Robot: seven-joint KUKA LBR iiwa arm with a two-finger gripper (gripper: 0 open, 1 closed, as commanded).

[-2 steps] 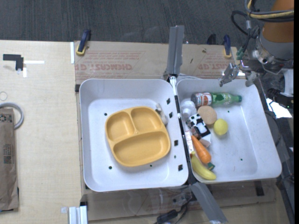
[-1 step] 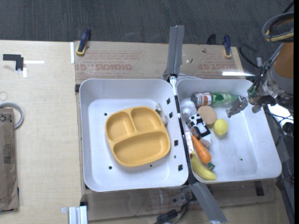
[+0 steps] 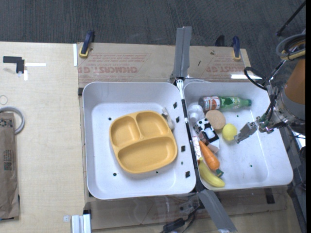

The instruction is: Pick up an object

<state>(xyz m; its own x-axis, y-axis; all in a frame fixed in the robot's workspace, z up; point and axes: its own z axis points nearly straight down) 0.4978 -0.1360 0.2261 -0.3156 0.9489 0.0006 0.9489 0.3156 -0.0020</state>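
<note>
From my screen I see the pale wooden bench (image 3: 39, 130) with two shallow white bins set side by side on it, touching along their inner edges: the left bin (image 3: 92, 144) and the right bin (image 3: 272, 174). A sheet of brown cardboard (image 3: 126, 62) lies under their far edges, held by a blue clamp (image 3: 87, 42) at its left corner and another blue clamp (image 3: 236, 47) at its right. A brown paper bag (image 3: 7, 164) lies at the bench's left edge.

Glossy yellow plastic tray (image 3: 143, 142), smooth white plastic bins (image 3: 92, 144), matt cardboard (image 3: 131, 62), metal end effector (image 3: 244, 132)
</note>
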